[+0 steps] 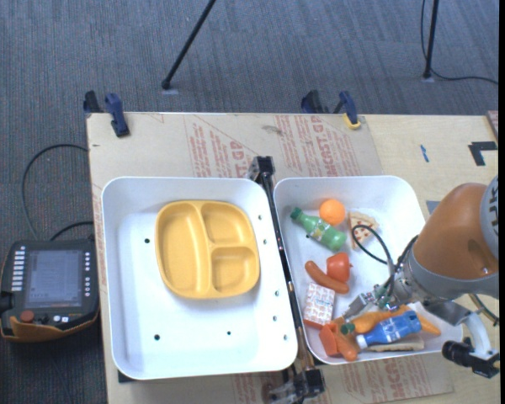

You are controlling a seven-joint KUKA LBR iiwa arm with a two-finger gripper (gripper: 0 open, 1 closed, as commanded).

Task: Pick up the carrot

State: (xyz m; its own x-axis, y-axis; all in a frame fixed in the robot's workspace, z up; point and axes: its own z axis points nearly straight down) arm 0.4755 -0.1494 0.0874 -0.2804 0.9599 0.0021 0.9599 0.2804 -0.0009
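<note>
Orange carrot (377, 318) in right bin (404, 194) (beside blue bottle (390, 331)), tool (384, 297) above it, grip state unclear.

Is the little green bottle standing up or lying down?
Lying down. The small green plastic bottle rests on its side on the floor of the right white bin, its narrow neck pointing up-left, beside the round orange ball.

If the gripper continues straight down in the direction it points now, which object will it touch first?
Most likely the carrot. The gripper hangs over the near end of the right bin, pointing down at the carrot, which lies against the blue bottle. Depth is unclear from this slanted view, so the bottle could be touched too.
</note>
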